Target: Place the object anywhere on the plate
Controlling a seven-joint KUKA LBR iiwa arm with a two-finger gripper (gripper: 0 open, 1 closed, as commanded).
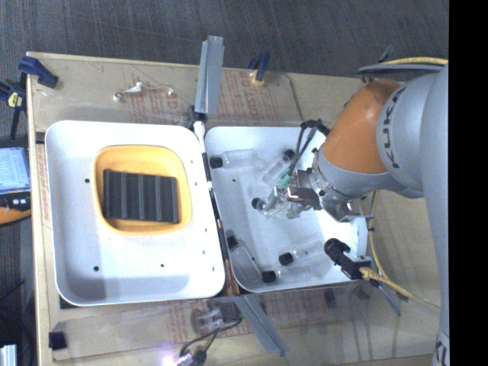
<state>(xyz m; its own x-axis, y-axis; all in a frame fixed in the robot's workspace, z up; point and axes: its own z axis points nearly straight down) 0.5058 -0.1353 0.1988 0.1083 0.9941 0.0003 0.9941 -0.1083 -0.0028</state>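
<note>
2 white bins point(69, 280) lie below me; the left holds a rounded yellow plate point(141, 158) bearing a dark ribbed rectangle. My gripper point(284, 197) hangs over the right bin; its jaw state I cannot tell.

Gripper point(284, 198): blurred against clear, glassy clutter in right bin point(252, 139); finger state unreadable, any held object indistinguishable. Arm point(381, 139) covers bin's right wall. Screen point(14, 170) cut by left edge. Small dark bits point(286, 258) on bin floor too small to identify.
</note>
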